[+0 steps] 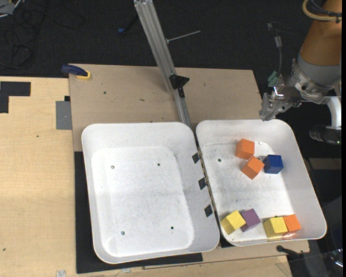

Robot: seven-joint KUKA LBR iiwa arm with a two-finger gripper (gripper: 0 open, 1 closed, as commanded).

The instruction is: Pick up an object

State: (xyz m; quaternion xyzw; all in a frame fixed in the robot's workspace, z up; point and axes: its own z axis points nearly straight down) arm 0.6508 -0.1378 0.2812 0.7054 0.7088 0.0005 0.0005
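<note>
Grey and orange, the arm [318, 45] comes in from the upper right, its orange band uppermost and the grey wrist below it angled down and to the left. The pincer [269, 109] hangs at the end of that wrist, just over the far rim of the right bin [311, 172], near its upper right corner. No block sits between its tips. How far apart they stand cannot be told at this size.

All the blocks lie in the right bin, well apart from the pincer. Toward the far half sits an orange block [245, 149]; just below it a second orange block [253, 167] is turned at an angle, and a blue block [273, 164] rests right beside that one, seemingly touching it. Along the near edge a yellow block [233, 221] and a purple block [251, 218] press together, and further right another yellow block [275, 227] sits against a third orange block [291, 223] near the corner.

Beside it, the left bin [104, 137] rests on the wooden surface [127, 94]. A metal rail [158, 45] slants from the top down to the gap between the bins.
</note>
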